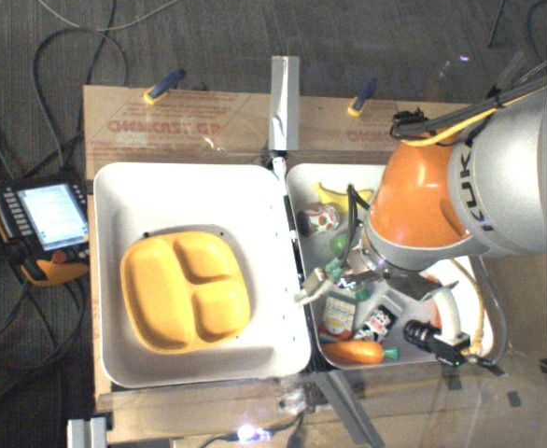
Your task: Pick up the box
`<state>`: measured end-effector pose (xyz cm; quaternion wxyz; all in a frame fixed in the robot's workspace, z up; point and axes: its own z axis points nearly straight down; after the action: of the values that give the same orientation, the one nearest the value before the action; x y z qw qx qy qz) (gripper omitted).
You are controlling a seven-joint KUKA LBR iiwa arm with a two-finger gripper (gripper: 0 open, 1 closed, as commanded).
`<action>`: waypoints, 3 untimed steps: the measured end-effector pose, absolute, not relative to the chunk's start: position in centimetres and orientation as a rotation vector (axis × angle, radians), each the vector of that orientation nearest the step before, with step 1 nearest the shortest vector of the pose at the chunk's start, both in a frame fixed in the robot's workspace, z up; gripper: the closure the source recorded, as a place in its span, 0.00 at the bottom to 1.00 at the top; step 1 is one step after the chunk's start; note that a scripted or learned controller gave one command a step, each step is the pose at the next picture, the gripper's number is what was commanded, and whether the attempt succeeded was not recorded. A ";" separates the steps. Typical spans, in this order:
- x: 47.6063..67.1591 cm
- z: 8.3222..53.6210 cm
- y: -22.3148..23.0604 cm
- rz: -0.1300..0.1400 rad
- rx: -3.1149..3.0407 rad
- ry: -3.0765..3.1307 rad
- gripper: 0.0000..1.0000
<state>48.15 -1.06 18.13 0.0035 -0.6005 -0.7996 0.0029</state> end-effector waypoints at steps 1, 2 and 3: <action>51.7 18.1 2.6 0.011 -2.198 -2.237 0.00; 55.9 25.8 0.8 0.008 -2.005 -2.416 0.00; 54.0 20.4 1.8 0.010 -1.860 -2.526 0.00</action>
<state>54.05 1.78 20.42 0.0023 -0.5928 -0.8053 0.0030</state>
